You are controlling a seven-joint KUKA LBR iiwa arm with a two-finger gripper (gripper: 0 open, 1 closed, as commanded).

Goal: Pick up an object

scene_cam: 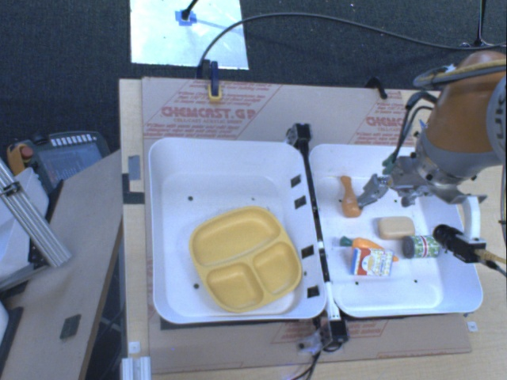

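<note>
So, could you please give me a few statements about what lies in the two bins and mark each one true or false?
1. The yellow divided tray lies in the left bin. True.
2. The pincer hangs over the left bin. False: it is over the right bin, beside the orange wooden piece.
3. The beige block sits in the right bin. True.
4. The yellow tray's compartments hold food items. False: they hold nothing.
5. The small can lies on its side near the beige block. True.
6. The juice carton stands on the cardboard outside the bins. False: it lies in the right bin.
</note>
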